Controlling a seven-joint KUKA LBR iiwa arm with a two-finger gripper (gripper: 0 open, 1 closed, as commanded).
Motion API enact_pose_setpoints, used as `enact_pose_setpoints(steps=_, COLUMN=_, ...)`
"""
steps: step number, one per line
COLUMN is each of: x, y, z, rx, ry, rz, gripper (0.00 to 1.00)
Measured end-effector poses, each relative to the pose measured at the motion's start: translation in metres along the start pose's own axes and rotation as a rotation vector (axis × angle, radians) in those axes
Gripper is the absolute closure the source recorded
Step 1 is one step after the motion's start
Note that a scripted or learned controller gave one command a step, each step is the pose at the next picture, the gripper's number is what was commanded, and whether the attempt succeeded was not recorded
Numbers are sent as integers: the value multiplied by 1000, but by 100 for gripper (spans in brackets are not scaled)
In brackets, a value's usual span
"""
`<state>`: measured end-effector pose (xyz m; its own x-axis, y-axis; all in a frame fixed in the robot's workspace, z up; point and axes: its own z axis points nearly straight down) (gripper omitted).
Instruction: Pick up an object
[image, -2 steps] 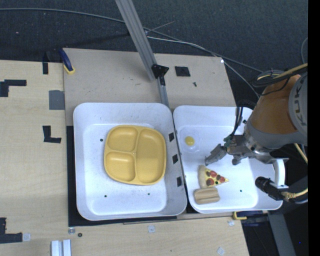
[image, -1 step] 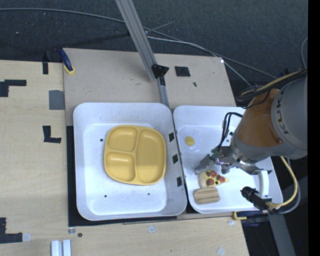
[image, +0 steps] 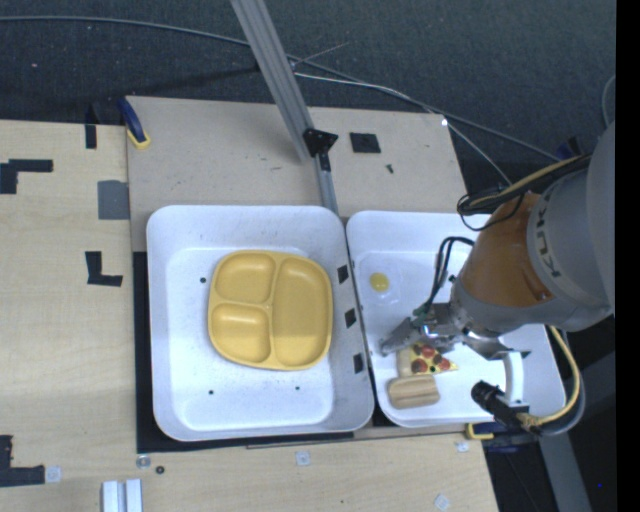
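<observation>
Grey-bodied and banded in orange, the arm (image: 530, 262) fills the right side of the frame and is the nearest thing to the camera. It bends down into the right bin (image: 400, 235). Its gripper (image: 428, 333) hangs low over the middle of that bin, metal parts pointing toward lower left. From this angle I cannot tell whether it is spread or pressed together, and nothing is seen pinched in it.

Just below the gripper lies a small flat toy (image: 430, 359), pale with red and dark spots; whether the gripper touches it cannot be told. Just below that, near the bin's lower edge, lies a tan roll (image: 413, 392). Up and left of the gripper, apart from it, a small yellow piece (image: 379, 283) sits on the bin floor. Black cables (image: 440, 268) loop beside the wrist, and a yellow cable (image: 570, 385) curves around the bin's lower right corner.

Further left, the left bin (image: 175, 320) touches the right one along their shared edge. A yellow plate (image: 270, 310) with three compartments rests in its middle.

Both bins sit on a tan bench (image: 230, 150) marked with black tape. A grey bar (image: 280, 70) slants down from the top centre toward the seam between the bins.
</observation>
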<state>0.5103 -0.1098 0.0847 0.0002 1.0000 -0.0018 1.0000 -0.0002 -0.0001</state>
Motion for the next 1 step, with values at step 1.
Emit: enact_pose_setpoints(steps=1, x=0, y=1, z=-12, rx=-2, ry=1, rz=-1, gripper=100)
